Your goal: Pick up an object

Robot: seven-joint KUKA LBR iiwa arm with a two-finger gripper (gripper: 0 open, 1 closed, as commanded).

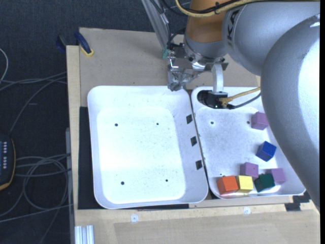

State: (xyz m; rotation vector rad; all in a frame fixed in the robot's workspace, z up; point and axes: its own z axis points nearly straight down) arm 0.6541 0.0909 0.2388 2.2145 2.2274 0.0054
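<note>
Bright overhead light bleaches the left bin (139,146) floor; the near arm (284,60) looks softly blurred.

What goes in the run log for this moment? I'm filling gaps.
claw: over far rim between bins | grasp: none seen | blocks: orange block, yellow block, blue block in right bin

I see a light wooden bench (122,60) standing on dark grey carpet floor (35,14). Thin grey cables (30,151) loop beside the bench's left edge.
</note>
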